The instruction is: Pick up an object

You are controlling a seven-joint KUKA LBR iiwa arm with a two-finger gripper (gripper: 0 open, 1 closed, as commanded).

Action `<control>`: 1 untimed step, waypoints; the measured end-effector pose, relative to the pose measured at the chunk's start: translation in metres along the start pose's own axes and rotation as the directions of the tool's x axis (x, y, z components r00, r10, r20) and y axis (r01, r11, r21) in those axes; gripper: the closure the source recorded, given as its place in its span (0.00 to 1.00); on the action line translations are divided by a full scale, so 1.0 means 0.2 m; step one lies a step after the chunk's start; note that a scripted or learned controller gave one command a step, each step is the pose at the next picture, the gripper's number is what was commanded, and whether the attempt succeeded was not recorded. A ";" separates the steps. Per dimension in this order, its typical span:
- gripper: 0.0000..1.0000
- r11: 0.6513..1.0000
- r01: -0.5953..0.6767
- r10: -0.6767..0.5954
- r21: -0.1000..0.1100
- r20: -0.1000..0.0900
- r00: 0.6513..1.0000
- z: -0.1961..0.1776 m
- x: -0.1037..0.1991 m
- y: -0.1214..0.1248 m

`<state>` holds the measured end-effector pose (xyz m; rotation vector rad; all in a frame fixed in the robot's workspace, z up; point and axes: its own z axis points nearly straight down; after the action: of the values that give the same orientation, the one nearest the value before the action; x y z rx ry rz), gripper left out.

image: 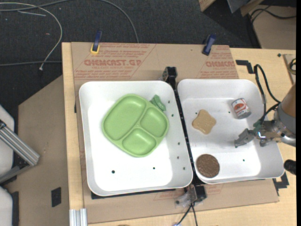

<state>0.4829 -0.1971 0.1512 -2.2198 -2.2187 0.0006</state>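
In the right bin (221, 91) lie a tan toast-shaped piece (204, 121), a small red-and-white can (240, 108) on its side, and a brown round patty (207, 165) near the front wall. My gripper (251, 139) hovers at the bin's right side, to the right of the toast and below the can. It is open, its fingers spread with only the white bin floor between them. It touches none of the three objects.
The left bin (99, 173) holds a green divided plate (135, 125) with a small green item (158, 102) at its upper right edge. A black clamp (170, 73) sits between the bins at the back. Cables run along the bench's right side.
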 end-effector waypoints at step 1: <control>0.00 1.000 -0.001 0.001 0.004 -0.002 1.000 0.24 -0.05 0.00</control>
<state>0.4821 -0.2061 0.1025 -2.2184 -2.2149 0.0028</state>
